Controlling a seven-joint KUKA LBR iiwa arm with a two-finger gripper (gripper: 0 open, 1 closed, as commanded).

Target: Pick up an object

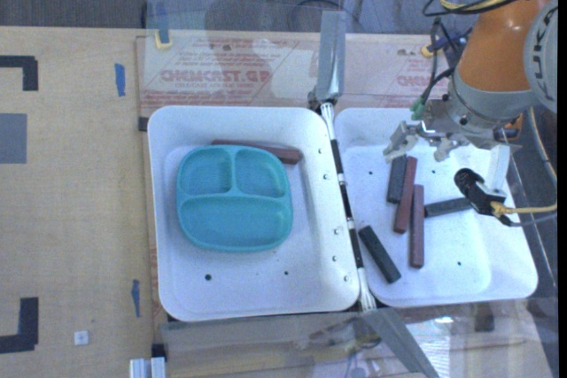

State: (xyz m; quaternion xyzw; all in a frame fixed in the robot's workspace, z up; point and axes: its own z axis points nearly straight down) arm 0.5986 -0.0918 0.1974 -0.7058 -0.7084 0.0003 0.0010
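A teal divided plate lies in the left bin, a brown stick tucked along its far edge. In the right bin, dark and brown bars are scattered: a black block near the divider, a dark bar beside two reddish-brown sticks, and a grey bar further right. The gripper hangs over the bin's far side, fingers spread apart, clasping nothing, above the bars' upper ends.
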